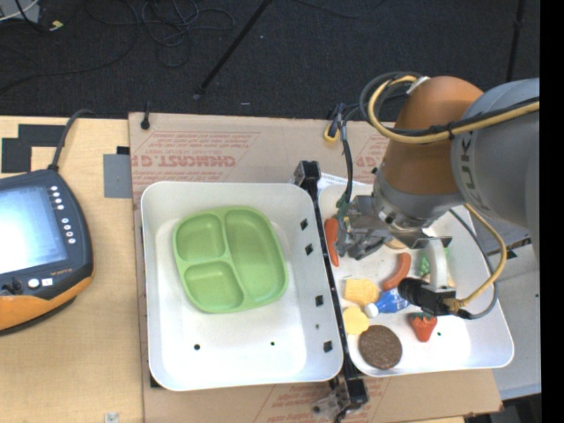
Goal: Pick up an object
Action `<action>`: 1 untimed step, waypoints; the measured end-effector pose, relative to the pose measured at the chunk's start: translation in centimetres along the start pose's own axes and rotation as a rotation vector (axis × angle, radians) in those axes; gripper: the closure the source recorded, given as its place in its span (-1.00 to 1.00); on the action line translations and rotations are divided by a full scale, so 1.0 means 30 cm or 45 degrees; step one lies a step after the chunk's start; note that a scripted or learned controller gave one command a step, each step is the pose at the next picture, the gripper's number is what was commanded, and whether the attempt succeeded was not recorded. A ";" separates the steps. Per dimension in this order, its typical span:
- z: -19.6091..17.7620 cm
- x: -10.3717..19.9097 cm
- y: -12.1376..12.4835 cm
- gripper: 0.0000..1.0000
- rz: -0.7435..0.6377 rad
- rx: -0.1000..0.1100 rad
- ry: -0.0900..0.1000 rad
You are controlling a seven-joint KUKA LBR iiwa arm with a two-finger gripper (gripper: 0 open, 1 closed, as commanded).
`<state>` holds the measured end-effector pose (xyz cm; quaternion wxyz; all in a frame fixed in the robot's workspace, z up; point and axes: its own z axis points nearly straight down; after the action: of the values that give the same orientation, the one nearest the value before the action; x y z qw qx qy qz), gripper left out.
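Grey arm (502,148) with 1 orange band (glossy), looped by yellow-black cables.

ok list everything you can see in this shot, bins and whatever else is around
left bin: 1, white, left half of the bench
divided plate: 1, green, lying in the left bin
right bin: 1, white, beside the left bin
small items: several, orange, yellow, blue, brown, in the right bin; brown disc at its near edge
cardboard sheet: 1, brown, under both bins
handheld screen unit: 1, black and orange, far left
arm: 1, grey and orange, over the right bin
end effector: 1, dark, low among the items
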<state>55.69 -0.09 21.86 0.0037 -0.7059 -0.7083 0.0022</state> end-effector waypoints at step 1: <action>-0.003 0.178 -0.014 1.00 -0.002 -0.003 0.000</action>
<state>55.24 5.25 21.96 0.0031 -0.7053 -0.7089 0.0014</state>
